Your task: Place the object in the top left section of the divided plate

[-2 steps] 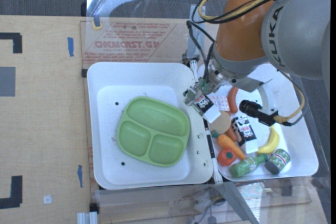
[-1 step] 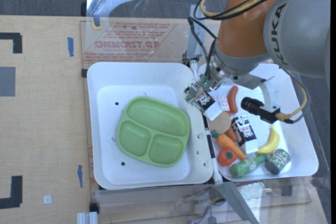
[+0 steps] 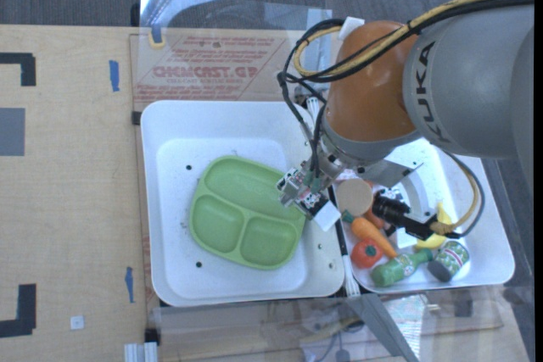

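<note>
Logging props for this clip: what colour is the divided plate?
The divided plate is light green, clearest in the camera view.

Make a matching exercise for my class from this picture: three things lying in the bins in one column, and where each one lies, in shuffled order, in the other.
Things:
1. divided plate
2. carrot
3. tin

Places:
A. right bin, near its lower right corner in the view
B. left bin, on its floor
C. right bin, next to the pale disc

Pairs: 1-B, 2-C, 3-A.
</note>
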Action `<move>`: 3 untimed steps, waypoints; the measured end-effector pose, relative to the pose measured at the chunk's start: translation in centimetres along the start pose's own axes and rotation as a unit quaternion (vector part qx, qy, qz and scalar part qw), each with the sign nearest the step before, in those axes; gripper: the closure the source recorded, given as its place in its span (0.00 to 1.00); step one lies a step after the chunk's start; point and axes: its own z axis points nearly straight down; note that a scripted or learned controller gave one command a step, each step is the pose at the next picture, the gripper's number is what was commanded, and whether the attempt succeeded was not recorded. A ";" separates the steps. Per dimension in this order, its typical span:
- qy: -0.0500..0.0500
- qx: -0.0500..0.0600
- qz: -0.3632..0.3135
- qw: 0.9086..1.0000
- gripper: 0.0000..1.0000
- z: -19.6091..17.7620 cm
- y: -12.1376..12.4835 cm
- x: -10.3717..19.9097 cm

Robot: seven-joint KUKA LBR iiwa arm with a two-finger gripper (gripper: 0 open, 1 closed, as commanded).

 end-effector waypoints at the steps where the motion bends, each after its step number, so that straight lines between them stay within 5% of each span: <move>1: 0.000 0.000 0.000 1.000 0.00 0.0 0.0 -0.1; 2: -0.001 -0.002 0.077 0.997 0.00 0.0 0.0 -1.2; 3: 0.000 0.001 0.136 0.991 0.00 4.1 0.3 3.3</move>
